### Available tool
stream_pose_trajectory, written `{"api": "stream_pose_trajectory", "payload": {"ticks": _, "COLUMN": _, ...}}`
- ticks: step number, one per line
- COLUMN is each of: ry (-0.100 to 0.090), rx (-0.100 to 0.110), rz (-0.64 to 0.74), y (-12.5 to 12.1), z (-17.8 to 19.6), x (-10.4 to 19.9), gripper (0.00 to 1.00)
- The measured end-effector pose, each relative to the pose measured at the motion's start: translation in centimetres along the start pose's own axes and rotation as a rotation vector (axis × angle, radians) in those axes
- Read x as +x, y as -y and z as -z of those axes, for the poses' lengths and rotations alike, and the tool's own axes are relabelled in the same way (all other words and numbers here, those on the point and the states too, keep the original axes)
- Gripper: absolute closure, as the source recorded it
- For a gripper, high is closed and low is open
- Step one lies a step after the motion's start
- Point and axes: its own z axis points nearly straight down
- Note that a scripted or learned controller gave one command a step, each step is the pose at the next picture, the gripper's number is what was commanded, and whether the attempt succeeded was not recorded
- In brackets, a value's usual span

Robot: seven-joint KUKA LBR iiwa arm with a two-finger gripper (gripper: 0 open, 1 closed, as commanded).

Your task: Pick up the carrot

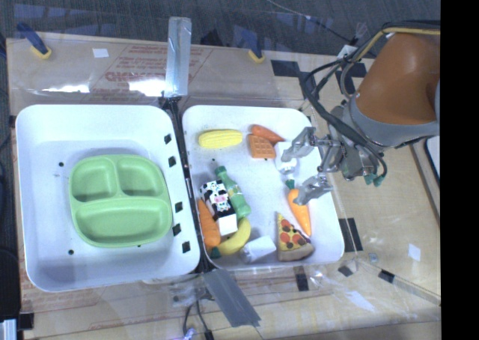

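The carrot [301, 213] is lying in the right bin [247, 115], near its right wall, its tip pointing toward the near edge. Just near of it a pizza slice [290, 237] is resting. The gripper [305, 166] is hovering spread apart, one finger touching the carrot's top end, nothing between the fingers. Farther left, a corn cob [220, 138], waffle [262, 147], banana [236, 239] and a second carrot [209, 224] are sitting. A green tray [118, 200] is occupying the left bin [45, 129].
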Motion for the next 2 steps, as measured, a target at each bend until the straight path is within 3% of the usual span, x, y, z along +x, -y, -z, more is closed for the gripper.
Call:
{"api": "stream_pose_trajectory", "payload": {"ticks": 1, "ry": 0.002, "rx": 0.0, "rz": 0.16, "y": 2.7, "z": -17.6, "x": -2.6, "gripper": 0.0}}
{"api": "stream_pose_trajectory", "payload": {"ticks": 2, "ry": 0.004, "rx": 0.0, "rz": 0.171, "y": 2.4, "z": -16.5, "x": -2.8, "gripper": 1.0}}
